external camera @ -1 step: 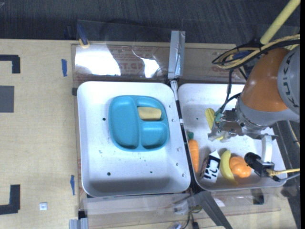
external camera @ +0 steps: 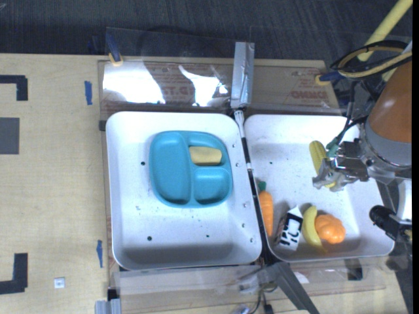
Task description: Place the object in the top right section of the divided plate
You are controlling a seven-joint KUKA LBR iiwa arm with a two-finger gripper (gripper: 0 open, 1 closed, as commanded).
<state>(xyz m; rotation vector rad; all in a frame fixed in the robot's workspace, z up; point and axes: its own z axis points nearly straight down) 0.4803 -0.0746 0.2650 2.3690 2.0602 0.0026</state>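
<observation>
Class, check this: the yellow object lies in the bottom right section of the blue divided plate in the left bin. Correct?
Not quite. The camera view shows the yellow object in the top right section of the blue divided plate, which does sit in the left bin.

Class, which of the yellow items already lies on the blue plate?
The yellow block, in the plate's top right section; the corn and banana lie in the right bin.
</observation>
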